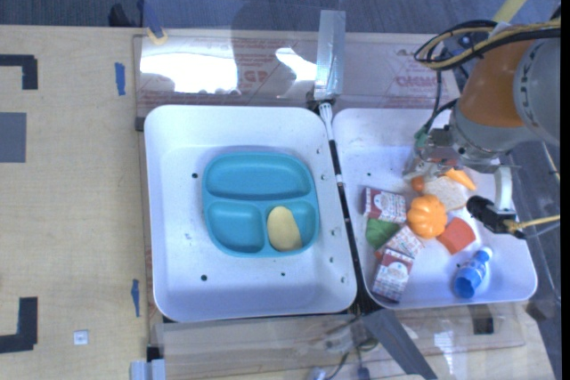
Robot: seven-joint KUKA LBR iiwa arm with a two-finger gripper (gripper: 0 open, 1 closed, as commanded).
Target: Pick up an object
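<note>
the things to pick from lie in the right bin (521, 280), bunched up in its middle. the small orange pumpkin (427, 215) sits in the heart of the pile. just to its left is a little red and white carton (386, 206), and a green thing (381, 232) peeks out under that carton. below the pumpkin is a second red and white carton (395, 267), lying tilted toward the front edge of the bin. to the right of the pumpkin is a flat red-orange block (458, 236). lower right of that, near the bin's corner, a blue bottle (471, 273) with a white cap lies on its side. above the pumpkin is a pale, bumpy lump (444, 191) with an orange piece (460, 178) touching its top right side.

the gripper (434, 157) is low over the top of that pile, just above the pale lump. it is dark and mixed up with wires, so it is too hard to tell how wide it is, or if it has hold of anything. the grey arm (534, 93) with its orange band (492, 89) comes in from the right side, with black and yellow cables (454, 44) looping over it.

the left bin (169, 218) holds a blue tray (258, 200) with three parts. a yellow, egg-shaped thing (283, 229) sits in the tray's lower right part. the two bins touch along the middle, on a light wooden bench (62, 191).
</note>
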